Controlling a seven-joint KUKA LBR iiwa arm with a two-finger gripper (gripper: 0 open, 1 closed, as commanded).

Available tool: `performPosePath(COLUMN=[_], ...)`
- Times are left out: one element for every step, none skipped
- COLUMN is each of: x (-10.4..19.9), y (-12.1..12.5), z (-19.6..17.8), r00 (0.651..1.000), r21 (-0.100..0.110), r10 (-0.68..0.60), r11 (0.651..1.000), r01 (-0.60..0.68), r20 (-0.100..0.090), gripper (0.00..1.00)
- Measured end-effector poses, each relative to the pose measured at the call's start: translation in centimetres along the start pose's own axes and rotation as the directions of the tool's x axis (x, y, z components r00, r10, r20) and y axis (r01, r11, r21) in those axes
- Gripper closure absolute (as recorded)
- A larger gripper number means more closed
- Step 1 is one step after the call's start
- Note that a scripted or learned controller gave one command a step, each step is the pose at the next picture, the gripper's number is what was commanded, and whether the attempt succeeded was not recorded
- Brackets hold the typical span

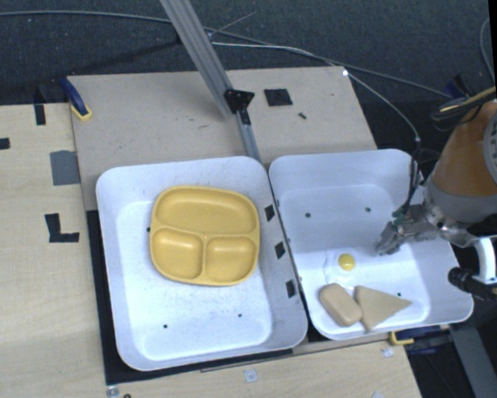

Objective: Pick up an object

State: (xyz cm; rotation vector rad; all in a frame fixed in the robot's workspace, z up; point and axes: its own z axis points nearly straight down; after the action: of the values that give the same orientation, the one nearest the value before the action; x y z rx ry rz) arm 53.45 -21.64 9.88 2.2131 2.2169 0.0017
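Note:
In the right bin (342, 172) lie a small yellow ball (346, 262), a tan rounded block (336, 304) and a tan wedge (382, 304) near the front edge. My gripper (389, 240) hangs low over the right bin, to the right of the yellow ball and apart from it. Nothing shows between its fingers. The arm's orange band (468, 159) is at the view's right edge.
The left bin (139, 335) holds a yellow divided plate (205, 234) with three compartments. A grey metal pole (204, 54) slants down from the top to the gap between the bins. Cables run across the dark floor behind the bench.

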Motion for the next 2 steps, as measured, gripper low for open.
performPosePath(x=[0.5,-0.2], y=[0.7,1.4], z=[-6.0,-11.8], r00=[1.000,1.000], r21=[0.004,0.002], r10=[0.000,0.000], r11=[1.000,1.000], r01=[0.000,0.000], r20=[-0.005,-0.003], gripper=[1.00,1.00])
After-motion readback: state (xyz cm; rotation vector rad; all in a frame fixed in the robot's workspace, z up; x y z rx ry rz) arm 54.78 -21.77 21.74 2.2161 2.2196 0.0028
